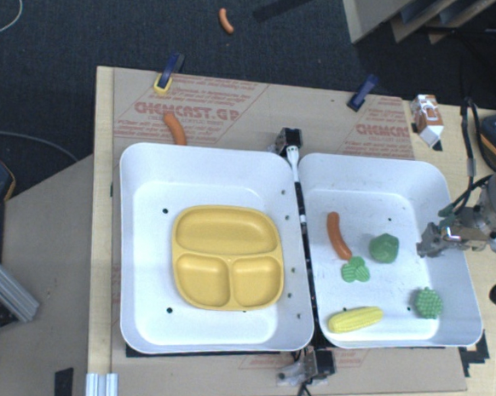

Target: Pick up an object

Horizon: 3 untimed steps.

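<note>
Both bins, the left bin [135,227] and the right bin [421,177], are white. The divided tray [226,257] is yellow; the corn cob [356,318] is yellow too. The sausage [339,236] is orange-red, and the three vegetable pieces [384,248] are green.

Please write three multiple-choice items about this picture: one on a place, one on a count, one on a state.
1. Where does the yellow plastic divided tray lie?
A. in the left white bin
B. in the right white bin
C. on the cardboard sheet

2. How many green toy vegetables lie in the right bin?
A. one
B. three
C. five

3. How does the end effector stand to the toy food?
A. holds the yellow toy corn cob
B. holds the orange toy sausage
C. at the bin's right side, apart from every piece

Answers: 1 A, the tray fills the left bin's floor. 2 B, three green pieces are there. 3 C, bare floor separates it from the nearest piece.
</note>
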Motion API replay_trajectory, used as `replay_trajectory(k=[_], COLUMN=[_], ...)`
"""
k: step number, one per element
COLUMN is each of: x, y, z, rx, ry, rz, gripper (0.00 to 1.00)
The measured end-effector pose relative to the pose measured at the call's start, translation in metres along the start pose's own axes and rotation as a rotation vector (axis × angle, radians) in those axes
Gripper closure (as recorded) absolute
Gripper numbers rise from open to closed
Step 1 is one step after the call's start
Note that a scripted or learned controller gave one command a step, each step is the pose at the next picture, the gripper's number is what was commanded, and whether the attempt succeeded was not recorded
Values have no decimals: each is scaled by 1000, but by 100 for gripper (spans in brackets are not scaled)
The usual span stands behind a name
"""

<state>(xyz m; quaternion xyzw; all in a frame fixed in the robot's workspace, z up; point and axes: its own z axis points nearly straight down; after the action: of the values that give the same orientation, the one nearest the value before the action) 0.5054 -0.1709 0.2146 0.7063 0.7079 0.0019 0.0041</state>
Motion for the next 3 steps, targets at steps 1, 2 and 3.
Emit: replay_trajectory(k=[1, 2, 3], x=[0, 51, 101], y=[1, 14, 38], z=[-11, -4, 3], rx=[4, 9, 6], ry=[1, 6, 4], rz=[1, -3, -4], gripper=[100, 100, 100])
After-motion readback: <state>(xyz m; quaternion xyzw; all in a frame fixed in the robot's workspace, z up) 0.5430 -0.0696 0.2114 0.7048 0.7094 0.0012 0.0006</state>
